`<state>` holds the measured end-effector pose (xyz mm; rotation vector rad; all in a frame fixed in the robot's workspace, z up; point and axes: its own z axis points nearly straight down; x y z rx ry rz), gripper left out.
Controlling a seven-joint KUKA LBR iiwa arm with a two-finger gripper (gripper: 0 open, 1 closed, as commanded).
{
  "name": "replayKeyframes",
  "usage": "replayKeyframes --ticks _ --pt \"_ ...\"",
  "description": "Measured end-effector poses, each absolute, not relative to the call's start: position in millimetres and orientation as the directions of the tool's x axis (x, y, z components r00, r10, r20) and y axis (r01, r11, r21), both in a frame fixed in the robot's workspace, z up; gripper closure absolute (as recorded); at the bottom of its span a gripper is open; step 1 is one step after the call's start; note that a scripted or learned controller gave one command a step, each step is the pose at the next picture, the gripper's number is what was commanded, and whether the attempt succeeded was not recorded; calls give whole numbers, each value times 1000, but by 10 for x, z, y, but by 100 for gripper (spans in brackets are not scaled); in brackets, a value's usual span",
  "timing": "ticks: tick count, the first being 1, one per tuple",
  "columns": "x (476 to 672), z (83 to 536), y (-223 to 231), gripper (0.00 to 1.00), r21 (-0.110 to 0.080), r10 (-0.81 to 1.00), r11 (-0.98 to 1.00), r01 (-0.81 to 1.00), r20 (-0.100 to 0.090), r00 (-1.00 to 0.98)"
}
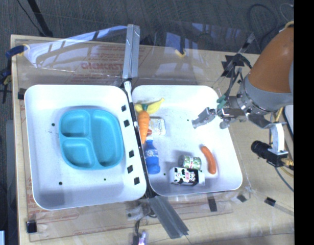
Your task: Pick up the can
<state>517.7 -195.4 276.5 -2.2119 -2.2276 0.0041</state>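
Two shallow white bins sit side by side on a bench, seen from above at a slant. The left bin point(39, 152) holds a blue divided tray point(90, 138). The right bin point(225, 152) holds several small things. The can point(191, 162), green and lying on its side, rests near the bin's front edge, touching a black-and-white carton point(186, 176) just in front of it and just beside an orange sausage point(210, 159) on its right. Along the bin's left wall lie a banana point(150, 105), a carrot point(144, 124) and a blue bottle point(151, 157). The gripper point(202, 118) reaches in from the right, over the bin's back right part, well apart from the can. Its fingers hold nothing; how wide they stand cannot be told.
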Motion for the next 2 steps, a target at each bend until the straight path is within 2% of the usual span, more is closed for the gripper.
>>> replayKeyframes --ticks 1,2 --pt "4805 2365 -2101 0 -2 994 -109 994 0 109" --pt "4829 2155 -2054 0 -3 996 -85 996 0 85"
